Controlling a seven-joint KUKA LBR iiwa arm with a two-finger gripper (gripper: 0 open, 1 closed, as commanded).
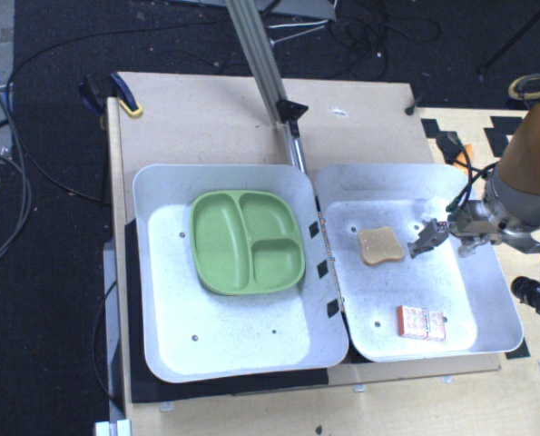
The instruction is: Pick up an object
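Bench (206, 116) carries 2 shallow white bins side by side. Left bin (161, 334) holds 1 light green plastic plate (248, 242) with 3 compartments, lying flat near the bin's middle. Right bin (487, 325) holds 2 items: a tan, roughly square slice of toast (380, 245) left of centre, and a small flat red-and-white box (421, 322) nearer the front edge, well apart from the toast. Grey arm (524, 184) enters from the right, over the right bin's right side. Claw (430, 237) hangs just beside the toast, to its right, tips pointing left; nothing visible between them. Whether the claw is released or clenched: cannot tell at this resolution.
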